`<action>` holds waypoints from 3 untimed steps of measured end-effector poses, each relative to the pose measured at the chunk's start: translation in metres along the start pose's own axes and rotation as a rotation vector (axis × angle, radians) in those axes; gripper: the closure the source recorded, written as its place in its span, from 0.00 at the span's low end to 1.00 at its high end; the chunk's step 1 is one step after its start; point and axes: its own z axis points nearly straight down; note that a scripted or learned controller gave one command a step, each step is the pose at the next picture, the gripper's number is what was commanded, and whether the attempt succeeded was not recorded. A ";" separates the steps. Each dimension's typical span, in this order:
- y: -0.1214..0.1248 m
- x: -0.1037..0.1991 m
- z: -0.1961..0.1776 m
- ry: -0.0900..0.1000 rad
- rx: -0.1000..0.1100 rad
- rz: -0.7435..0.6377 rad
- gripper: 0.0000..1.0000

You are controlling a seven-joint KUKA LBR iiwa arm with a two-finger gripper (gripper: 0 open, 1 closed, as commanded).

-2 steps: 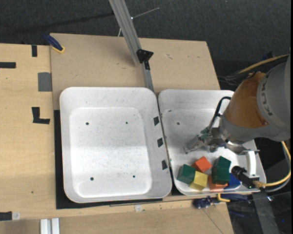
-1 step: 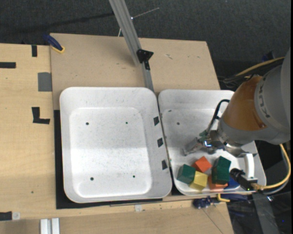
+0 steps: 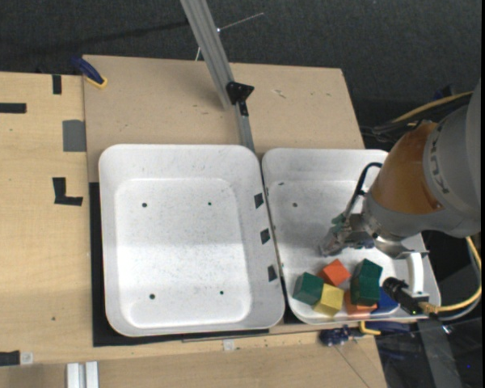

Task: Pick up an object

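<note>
Blocks [image 3: 339,285] are heaped at the right bin's [image 3: 307,176] lower edge, so the gripper [image 3: 339,237] is lowered beside them; its state cannot be told

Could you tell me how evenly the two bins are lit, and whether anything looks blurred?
In the camera view, the left bin is evenly bright with a paler patch across its floor; the right bin is shaded where the arm overhangs; the gripper looks soft, the blocks sharper.

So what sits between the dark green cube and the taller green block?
In the camera view, an orange cube and a yellow cube sit between the dark green cube and the taller green block.
</note>
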 end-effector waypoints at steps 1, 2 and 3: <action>-0.003 0.010 -0.055 -0.002 -0.007 -0.001 1.00; -0.003 0.020 -0.111 -0.003 -0.009 -0.001 1.00; -0.002 0.021 -0.164 -0.003 -0.010 0.000 1.00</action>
